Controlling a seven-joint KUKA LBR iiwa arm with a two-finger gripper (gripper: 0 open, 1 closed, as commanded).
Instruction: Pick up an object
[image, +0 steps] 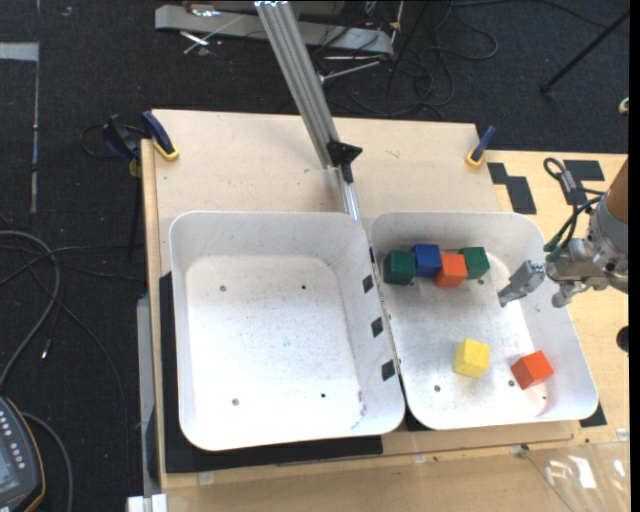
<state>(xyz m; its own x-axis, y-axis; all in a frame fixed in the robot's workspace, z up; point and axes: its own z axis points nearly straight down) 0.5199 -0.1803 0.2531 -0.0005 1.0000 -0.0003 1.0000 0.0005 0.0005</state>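
Blocks: six small cubes lie in the right bin (520, 232). A dark green block (400, 266), a blue block (428, 259), an orange block (453, 269) and a second green block (475, 262) stand packed in a row at the bin's 12 o'clock side, each touching the next.
Loose pair: a yellow block (472, 357) sits near the bin's middle toward 6 o'clock; an orange-red block (531, 369) sits apart from it at about 4 o'clock, near the rim.
Gripper (540, 283): hangs over the bin's 3 o'clock edge, its fingers spread apart with nothing between them, clear of every block.
Left bin (180, 260): sits at 9 o'clock of the right bin, their rims meeting.
Bench (250, 160): pale wood, an aluminium post (305, 85) rising at 12 o'clock.
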